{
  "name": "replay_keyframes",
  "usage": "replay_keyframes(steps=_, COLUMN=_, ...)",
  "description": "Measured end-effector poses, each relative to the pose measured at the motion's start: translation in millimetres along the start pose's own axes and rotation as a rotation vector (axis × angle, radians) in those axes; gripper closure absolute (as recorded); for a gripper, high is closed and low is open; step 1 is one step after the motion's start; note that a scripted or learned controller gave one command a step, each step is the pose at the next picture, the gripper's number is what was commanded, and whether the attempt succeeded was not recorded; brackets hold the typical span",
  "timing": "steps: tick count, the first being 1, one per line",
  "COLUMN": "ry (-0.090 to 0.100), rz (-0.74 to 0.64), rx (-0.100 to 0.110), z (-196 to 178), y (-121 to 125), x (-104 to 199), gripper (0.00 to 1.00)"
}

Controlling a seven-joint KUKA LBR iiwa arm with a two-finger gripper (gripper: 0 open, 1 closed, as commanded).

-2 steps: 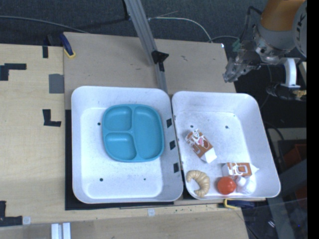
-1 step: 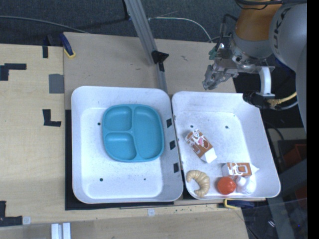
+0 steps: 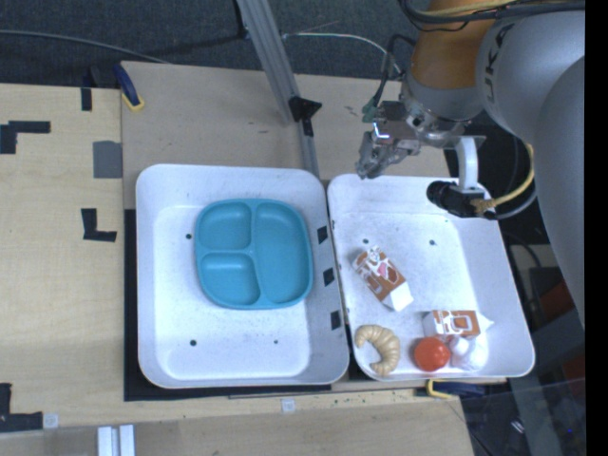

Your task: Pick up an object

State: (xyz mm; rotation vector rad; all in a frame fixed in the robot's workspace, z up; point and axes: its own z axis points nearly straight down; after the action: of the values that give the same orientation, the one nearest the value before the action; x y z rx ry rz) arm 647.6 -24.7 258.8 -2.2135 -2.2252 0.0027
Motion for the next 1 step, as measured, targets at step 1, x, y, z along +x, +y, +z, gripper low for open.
replay_keyframes(steps=1, ry=0.001, rz=-0.001, rx=0.000, z=0.6, y=-15.8, x=51.8, gripper=1.00)
